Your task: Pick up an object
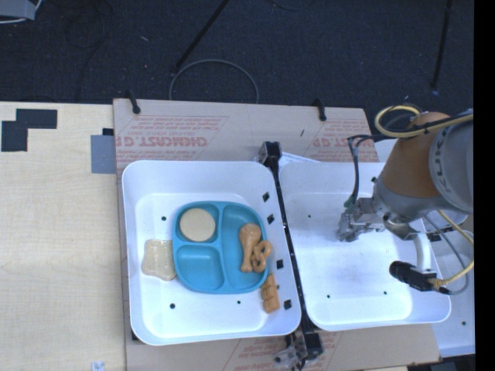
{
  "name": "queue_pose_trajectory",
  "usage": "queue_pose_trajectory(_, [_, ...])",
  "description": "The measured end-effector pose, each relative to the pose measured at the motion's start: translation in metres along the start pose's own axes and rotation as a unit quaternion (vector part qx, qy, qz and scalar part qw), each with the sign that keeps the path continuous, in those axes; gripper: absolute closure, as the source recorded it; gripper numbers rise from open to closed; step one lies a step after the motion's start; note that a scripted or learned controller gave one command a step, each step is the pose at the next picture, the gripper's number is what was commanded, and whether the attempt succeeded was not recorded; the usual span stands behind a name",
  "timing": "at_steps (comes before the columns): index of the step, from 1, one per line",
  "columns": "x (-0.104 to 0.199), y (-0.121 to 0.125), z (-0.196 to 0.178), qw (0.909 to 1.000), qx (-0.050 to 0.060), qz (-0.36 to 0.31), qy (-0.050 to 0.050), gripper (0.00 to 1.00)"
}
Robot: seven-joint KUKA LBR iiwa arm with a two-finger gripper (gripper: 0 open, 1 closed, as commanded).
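In the left bin (147, 188) lies a blue divided plate (203, 269) with a round beige disc (197, 224) in one section and a tan twisted pretzel-like piece (254, 246) in another. A pale bread-like slab (158, 259) rests left of the plate, and a small brown block (269, 293) sits off its lower right corner. My gripper (349, 227) hangs low over the right bin (371, 300), near its upper right part, far from all these objects. Nothing shows between its fingers.
A black divider rail (283, 238) runs between the two bins. The grey arm with its orange band (414, 168) and looping cables (433, 269) covers the right bin's right side. Cardboard sheeting (201, 134) lies behind the bins.
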State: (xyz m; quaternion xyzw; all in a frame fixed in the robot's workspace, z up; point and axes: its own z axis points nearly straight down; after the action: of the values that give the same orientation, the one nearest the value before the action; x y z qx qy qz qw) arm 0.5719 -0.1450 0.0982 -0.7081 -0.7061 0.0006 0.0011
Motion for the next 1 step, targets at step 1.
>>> queue_pose_trajectory(1, [-0.0023,0.003,-0.0422,1.0,-0.001,-0.002,0.0,1.0])
